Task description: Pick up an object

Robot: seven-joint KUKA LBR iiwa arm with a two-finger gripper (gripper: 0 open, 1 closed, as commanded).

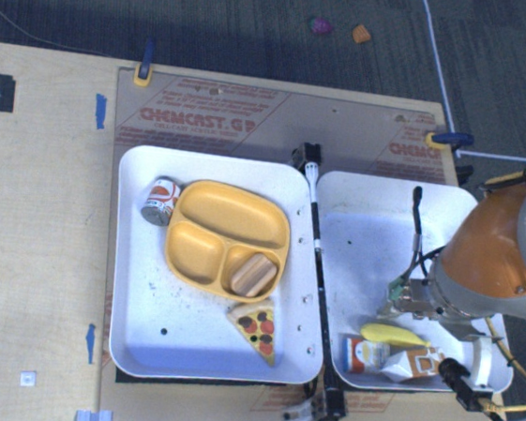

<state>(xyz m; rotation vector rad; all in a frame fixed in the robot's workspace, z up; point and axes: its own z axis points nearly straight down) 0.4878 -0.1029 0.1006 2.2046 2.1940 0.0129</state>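
Arm: you see the grey arm (511, 271) with its orange band coming in from the right, bent over the right bin (365, 226).
End effector: you find the end effector (410, 302) low in the right bin, just above the banana; you cannot tell how far it is open, and nothing is seen in its hold.
Banana: a yellow banana (396, 336) lies at the near side of the right bin, just under the end effector.
Carton: a small carton (380, 358) with an orange and white label lies beside the banana, touching it, against the near wall.
Left bin: the left bin (132, 284) carries a yellow divided tray (219, 223).
Tray content: you see a bread roll (254, 274) in the tray's lower right compartment.
Can: a small can (159, 201) lies at the tray's left edge.
Pizza slice: a toy pizza slice (257, 330) lies just below the tray.
Table: both bins rest on a brown board on the table (31, 254).
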